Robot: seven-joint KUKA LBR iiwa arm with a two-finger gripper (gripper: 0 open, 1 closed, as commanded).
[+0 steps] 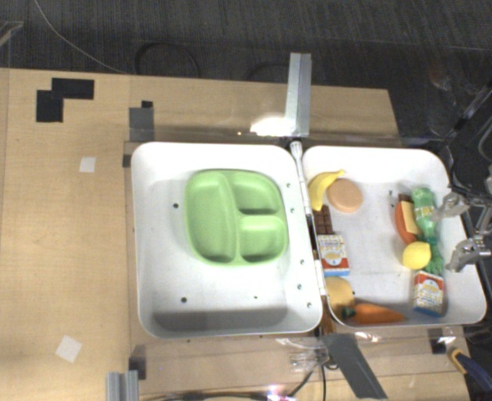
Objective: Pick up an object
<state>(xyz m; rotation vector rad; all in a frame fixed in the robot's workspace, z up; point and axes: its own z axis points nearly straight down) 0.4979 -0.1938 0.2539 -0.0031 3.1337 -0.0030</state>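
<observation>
My gripper (461,228) sits at the right bin's (371,161) right rim, metal fingers spread, gripping nothing. Just left: round yellow lemon (416,256), glossy green packet (423,205), small carton (428,294). Left bin (158,224) holds a smooth green divided tray (233,215).

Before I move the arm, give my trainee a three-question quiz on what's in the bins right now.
1. True or false: the green divided tray lies in the right bin.
2. Which item touches the banana? A) tan round bun B) carrot C) lemon
3. Fill in: the end effector sits at the right bin's ____ edge.

Key: 1 false, it lies in the left bin. 2 A. 3 right.
</observation>
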